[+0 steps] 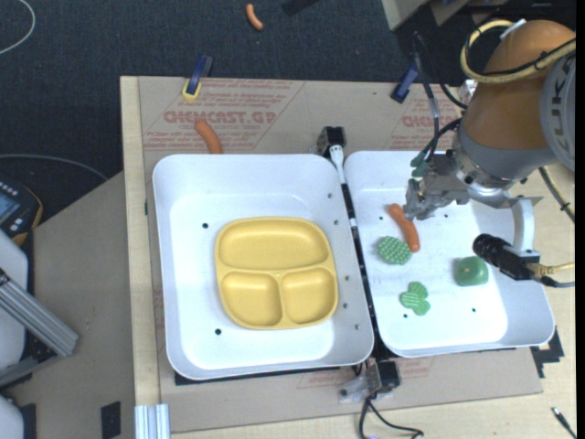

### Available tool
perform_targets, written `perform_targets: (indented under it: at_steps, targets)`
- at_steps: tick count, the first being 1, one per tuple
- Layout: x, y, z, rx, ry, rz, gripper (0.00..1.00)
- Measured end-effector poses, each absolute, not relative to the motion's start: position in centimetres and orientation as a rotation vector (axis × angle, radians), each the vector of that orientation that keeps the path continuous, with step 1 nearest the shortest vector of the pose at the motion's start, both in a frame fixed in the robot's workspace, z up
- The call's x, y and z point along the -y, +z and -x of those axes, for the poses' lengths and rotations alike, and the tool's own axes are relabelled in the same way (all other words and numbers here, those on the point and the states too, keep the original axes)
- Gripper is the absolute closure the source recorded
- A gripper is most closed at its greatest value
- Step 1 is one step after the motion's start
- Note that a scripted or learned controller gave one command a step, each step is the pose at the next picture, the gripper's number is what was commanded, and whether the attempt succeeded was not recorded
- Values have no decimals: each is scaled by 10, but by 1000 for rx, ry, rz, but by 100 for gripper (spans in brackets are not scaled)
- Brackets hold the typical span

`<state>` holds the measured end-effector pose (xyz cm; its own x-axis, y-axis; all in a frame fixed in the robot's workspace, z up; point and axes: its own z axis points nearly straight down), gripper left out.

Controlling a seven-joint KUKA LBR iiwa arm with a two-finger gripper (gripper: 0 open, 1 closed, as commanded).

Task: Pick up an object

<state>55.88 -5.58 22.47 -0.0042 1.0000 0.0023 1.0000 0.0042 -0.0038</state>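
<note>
Two white bins sit side by side on the tabletop (274,108), which is covered with printed brown cardboard. The left bin (183,273) holds a yellow tray (274,271) with three compartments, one long one at the far side and two smaller ones at the near side.

The right bin (512,323) holds four small things. An orange sausage (403,226) lies at a slant near the bin's far left part. Just beside its lower end, touching or nearly so, is a round green waffle (394,251) with a grid pattern. Nearer the camera lies a green leafy piece (415,298), apart from the waffle. To the right sits a green block (471,272), just beside a black fitting on the arm.

The arm (512,108) reaches in from the right over the far part of the right bin. The tool (428,196) hangs just above and to the right of the sausage's upper end. How far it is open I cannot tell, and nothing is seen in its grip.

On the cardboard beyond the left bin lies another orange sausage (209,136), with a blue and yellow clamp (196,78) at the far edge. A third orange piece (254,16) lies on the dark floor.
</note>
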Motion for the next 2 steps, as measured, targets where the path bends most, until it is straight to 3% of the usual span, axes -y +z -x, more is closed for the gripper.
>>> perform_targets:
  at_steps: [1, 2]
  targets:
    - [2, 233, -562, 2230, -5, 2214, 100]
    - [9, 214, -556, 2218, 4, 2220, 100]
